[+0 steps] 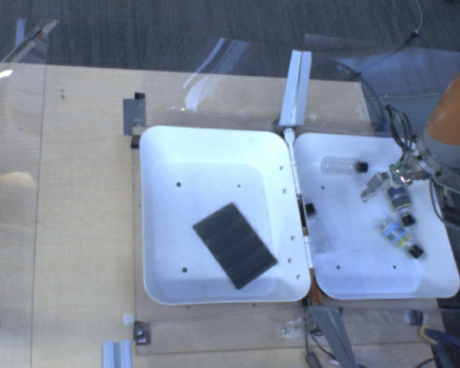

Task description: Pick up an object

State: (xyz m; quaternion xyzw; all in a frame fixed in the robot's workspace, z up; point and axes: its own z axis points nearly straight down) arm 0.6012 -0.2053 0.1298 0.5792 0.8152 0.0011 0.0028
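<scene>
The metal two-finger gripper (386, 179), fingers spread and empty, hovers in the right white plastic bin (345, 278) beside a small dark-capped vial (399, 198), which might roll aside under contact

White bins: two, side by side on the bench; left bin (159, 228), right bin (445, 282)
Dark ribbed pads: one (234, 244), flat in the left bin, lower centre
Clear tubes with black cap: one (343, 165), in the right bin, near its upper edge
Small bottle-like items: three, in the right bin, right half (399, 198) (395, 231) (415, 251)
Small black pieces: one (309, 208), at the left wall of the right bin
</scene>
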